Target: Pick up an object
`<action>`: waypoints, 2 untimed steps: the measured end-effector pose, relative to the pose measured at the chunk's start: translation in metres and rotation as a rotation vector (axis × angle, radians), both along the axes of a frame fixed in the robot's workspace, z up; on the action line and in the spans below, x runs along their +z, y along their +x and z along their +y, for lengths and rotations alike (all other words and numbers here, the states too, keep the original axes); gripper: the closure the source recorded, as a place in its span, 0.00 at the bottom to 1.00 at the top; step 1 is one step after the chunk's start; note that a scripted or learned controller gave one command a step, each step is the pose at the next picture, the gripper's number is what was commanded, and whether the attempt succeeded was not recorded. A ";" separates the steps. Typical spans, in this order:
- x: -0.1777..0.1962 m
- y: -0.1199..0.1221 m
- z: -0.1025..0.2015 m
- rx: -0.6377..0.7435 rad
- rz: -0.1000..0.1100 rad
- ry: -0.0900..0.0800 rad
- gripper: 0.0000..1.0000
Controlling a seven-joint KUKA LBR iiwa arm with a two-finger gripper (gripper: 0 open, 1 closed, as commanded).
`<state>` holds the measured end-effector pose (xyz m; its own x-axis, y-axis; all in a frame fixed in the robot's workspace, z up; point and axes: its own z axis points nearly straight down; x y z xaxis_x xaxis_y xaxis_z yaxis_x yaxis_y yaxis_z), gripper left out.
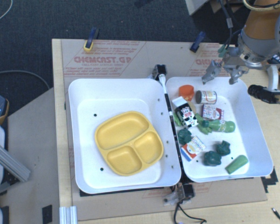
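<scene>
My gripper [221, 77] hangs open above the far edge of the right bin [256, 125], with nothing between its two fingers. Just below it a small tin can [206, 97] lies on its side beside an orange piece [187, 91]. Nearer the front are a red and white packet [211, 112], a black and white toy [186, 115], a green bottle [220, 126] and a small printed card packet [194, 148]. Dark green lumps [212, 158] and a light green cylinder [236, 164] lie at the front of that bin.
The left bin [84, 106] holds a yellow divided plate [129, 142]. A black clip [159, 71] sits at the far end of the seam between the bins. Blue clamps [90, 39] hold the cardboard sheet at the back.
</scene>
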<state>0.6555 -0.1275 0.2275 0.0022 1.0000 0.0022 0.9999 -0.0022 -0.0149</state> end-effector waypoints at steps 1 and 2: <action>0.008 0.003 0.000 0.002 -0.014 -0.002 0.00; -0.035 0.000 -0.001 0.002 -0.009 -0.001 0.00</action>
